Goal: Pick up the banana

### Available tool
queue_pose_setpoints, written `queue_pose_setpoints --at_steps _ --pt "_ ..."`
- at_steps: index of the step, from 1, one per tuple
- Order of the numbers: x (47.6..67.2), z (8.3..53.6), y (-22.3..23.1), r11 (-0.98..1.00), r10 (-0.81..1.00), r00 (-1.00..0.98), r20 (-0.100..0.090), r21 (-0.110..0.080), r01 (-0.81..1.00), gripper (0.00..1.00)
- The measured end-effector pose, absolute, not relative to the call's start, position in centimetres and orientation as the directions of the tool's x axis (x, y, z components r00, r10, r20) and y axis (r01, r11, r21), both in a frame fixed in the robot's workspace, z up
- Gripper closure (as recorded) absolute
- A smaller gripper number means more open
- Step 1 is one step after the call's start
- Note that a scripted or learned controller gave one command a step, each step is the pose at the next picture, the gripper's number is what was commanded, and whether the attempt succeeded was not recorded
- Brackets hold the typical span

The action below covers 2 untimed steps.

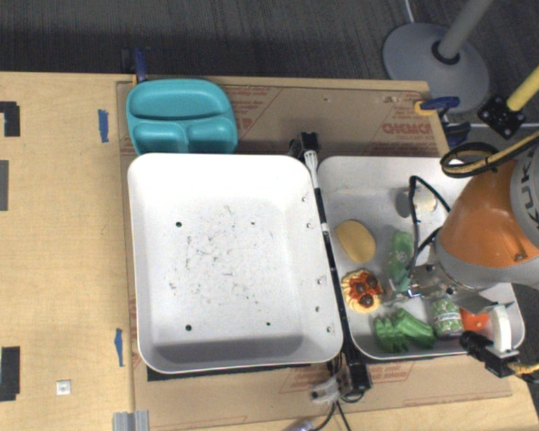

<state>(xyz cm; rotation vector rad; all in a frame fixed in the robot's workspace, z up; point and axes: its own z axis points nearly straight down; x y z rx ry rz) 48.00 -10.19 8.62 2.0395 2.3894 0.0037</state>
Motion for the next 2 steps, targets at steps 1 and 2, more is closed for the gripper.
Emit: queue_pose_setpoints --at_steps 1,2 --pt "48.1 9.6 -10.2 0.157 0.988 -0.157 0.0 0.004 0.988 1.0" --pt "49.7 8.6 -9.7 -0.155 0.988 0.155 0.001 0.001 0.988 1.0"
